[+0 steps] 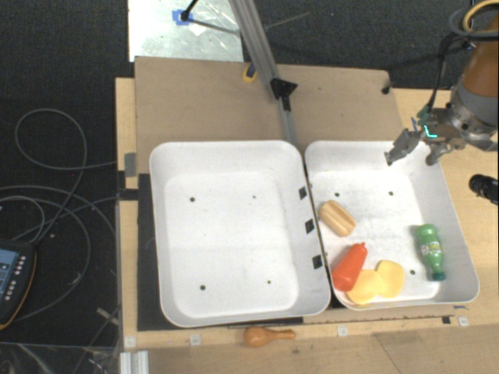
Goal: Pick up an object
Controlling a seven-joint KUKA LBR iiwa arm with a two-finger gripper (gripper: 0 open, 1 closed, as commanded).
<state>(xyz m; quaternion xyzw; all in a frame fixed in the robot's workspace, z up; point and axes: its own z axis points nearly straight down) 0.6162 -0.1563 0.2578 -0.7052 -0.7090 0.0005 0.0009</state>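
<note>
Two white bins, the left bin (226,232) and the right bin (374,201), look like smooth moulded plastic with a faint sheen. They rest on matt brown board (203,100). A glossy red plastic bottle (350,265), a shiny green bottle (429,249) and a matt tan bun (337,217) lie inside.

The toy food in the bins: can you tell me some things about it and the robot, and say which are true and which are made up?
1. The green bottle lies in the right bin. True.
2. The red bottle lies in the left bin. False: it lies in the right bin, beside the yellow toy.
3. The gripper holds the hot dog bun. False: the open gripper is above the right bin's far edge, away from the bun.
4. An orange-brown toy lies outside the bins, on the bench's near edge. True.
</note>
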